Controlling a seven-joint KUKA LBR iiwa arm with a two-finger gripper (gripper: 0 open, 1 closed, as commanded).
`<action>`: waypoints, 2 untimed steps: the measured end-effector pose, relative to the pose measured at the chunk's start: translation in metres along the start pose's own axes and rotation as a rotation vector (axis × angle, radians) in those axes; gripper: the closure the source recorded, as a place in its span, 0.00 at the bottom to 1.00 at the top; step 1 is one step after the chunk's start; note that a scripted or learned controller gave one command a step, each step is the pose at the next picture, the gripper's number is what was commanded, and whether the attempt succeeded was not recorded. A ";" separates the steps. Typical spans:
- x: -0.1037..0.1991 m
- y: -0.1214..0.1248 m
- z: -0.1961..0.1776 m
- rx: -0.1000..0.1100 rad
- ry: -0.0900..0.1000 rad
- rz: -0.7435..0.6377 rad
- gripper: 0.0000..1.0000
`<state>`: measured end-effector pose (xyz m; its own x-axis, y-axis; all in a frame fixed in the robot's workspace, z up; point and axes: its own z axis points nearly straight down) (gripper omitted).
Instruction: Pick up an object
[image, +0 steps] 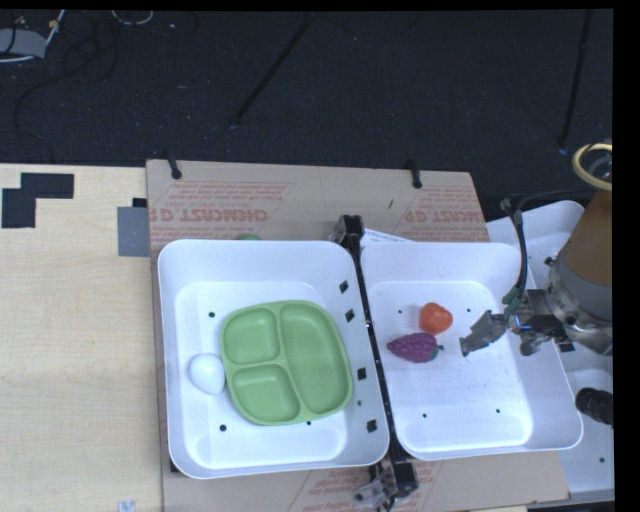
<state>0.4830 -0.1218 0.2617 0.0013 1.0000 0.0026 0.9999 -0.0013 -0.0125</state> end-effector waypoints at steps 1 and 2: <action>0.000 0.001 -0.004 -0.009 -0.001 -0.002 0.00; -0.008 0.006 0.053 -0.003 0.000 -0.001 0.00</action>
<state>0.4888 -0.1298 0.2090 0.0008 1.0000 0.0022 1.0000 -0.0008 -0.0092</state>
